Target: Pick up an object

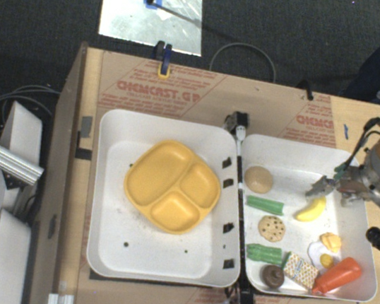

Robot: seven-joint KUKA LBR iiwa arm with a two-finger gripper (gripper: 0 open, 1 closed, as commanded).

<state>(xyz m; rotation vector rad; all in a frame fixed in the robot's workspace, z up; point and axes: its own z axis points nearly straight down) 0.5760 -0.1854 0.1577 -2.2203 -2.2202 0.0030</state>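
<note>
1. Banana (311,211), yellow, lies in the right bin (297,154), upper right part.
2. Gripper (333,185) sits just at the banana's 1 o'clock, fingers spread open, nothing between them.
3. Cookie (271,229) at the banana's 8 o'clock; carrot (337,275) at 5 o'clock.
4. Left bin (109,185) holds a yellow divided plate (172,186).

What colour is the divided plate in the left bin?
Yellow all over, no pattern. The divided plate shows plainly in the camera view, lying in the left bin.
</note>
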